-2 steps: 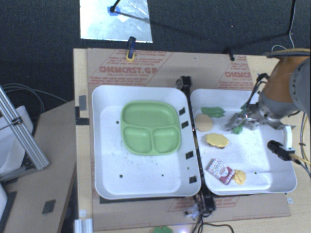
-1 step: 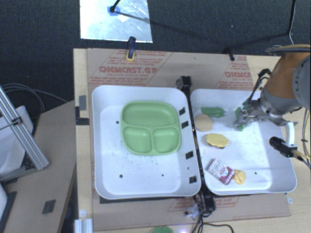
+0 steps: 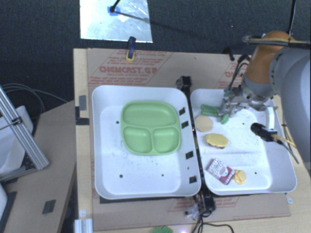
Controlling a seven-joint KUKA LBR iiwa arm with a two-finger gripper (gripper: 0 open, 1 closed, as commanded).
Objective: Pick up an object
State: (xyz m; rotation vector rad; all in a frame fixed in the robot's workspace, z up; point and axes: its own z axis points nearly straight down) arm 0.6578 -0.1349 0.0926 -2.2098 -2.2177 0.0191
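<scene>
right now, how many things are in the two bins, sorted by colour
green: 2, divided plate, green piece
yellow: 2, ruffled piece, small lump
tan: 1, round disc
red and white: 1, packet
total: 6

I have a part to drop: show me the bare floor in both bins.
Left bin: wide bare floor below the green plate. Right bin: bare between yellow patty, red packet and right wall. Crowded around the gripper, green item, tan disc.
</scene>
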